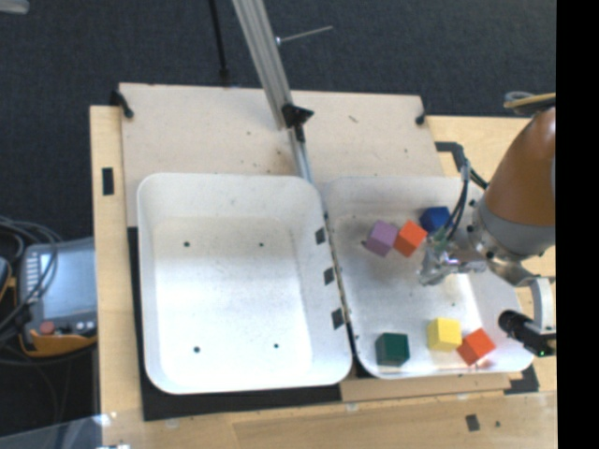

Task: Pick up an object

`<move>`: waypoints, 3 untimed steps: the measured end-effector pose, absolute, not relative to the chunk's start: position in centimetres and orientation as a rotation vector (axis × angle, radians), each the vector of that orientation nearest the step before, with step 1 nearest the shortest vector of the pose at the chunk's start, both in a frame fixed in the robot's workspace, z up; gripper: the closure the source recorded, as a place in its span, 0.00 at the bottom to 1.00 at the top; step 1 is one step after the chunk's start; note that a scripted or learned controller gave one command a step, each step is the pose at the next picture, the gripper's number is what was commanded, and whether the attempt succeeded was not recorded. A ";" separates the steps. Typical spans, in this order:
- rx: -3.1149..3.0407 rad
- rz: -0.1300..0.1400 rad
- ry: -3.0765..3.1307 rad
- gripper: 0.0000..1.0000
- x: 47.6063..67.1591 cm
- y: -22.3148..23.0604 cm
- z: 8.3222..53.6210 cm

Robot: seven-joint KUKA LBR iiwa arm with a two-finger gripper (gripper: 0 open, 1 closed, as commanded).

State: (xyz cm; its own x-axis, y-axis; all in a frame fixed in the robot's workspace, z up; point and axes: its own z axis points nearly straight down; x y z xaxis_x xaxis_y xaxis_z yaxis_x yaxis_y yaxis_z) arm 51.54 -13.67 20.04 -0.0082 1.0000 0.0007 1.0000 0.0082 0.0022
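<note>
**A:** What sits on the bench?

**B:** Two shallow white bins side by side, both smooth with rounded corners and a fine dark speckle on their floors. The left bin (234,279) is broad and nearly square. The right bin (360,204) holds the small things.

**A:** Which things?

**B:** Six little blocks, all matte and hard-edged apart from one. Near the upper middle a purple cube (381,238) touches an orange cube (410,238), and a blue piece (434,219) with a rounder outline lies just beside the orange one, toward the arm. Along the bin's near wall a dark green cube (393,348) stands by itself, and further right a yellow cube (445,333) sits just beside a second orange block (477,345), which is turned at an angle.

**A:** And the arm?

**B:** It comes in from the right, a smooth rounded orange shell above a grey wrist. The gripper (438,267) is a pale metallic cluster low over the right bin's floor, just below the blue piece and just right of the upper orange cube. The yellow cube lies below it, apart.

**A:** Is it clenched or released?

**B:** I cannot tell; the tip is blurred and too small to read. No block shows within it.

**A:** Anything else?

**B:** A ribbed aluminium rail (267,59) slants down from the top to the gap between the bins, over a pale wooden board (206,134).
</note>
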 end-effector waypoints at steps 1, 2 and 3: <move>2.211 0.005 2.229 1.00 53.3 -8.8 21.7; 2.211 0.005 2.232 1.00 55.2 -2.7 21.8; 2.212 0.006 2.229 1.00 57.6 2.0 23.1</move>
State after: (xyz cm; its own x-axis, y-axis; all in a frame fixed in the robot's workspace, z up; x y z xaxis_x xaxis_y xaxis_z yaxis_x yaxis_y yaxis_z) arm 57.62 1.97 23.08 -0.0079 1.0000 0.0016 1.0000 0.0078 0.0034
